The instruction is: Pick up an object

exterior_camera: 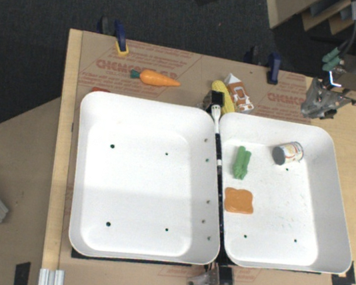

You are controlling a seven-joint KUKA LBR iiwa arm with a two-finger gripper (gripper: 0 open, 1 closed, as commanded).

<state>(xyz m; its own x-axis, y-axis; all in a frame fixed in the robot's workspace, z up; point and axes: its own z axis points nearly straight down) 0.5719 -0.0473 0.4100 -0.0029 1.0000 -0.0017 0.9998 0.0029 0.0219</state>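
The left bin (138, 179) lies wide open, its whole floor bare, so a gripper could drop in anywhere there. The right bin (300, 220) is busier along its left and far sides: a green piece (241, 163) stands near the left wall, an orange slab (238, 201) just below it, a small can (287, 153) on its side toward the far edge. The near right half of that bin offers free floor. Beyond the bins' far rims, a toy carrot (153, 78) and a cluster of a banana (221, 92) and a packet (240, 96) crowd the board (72, 87).
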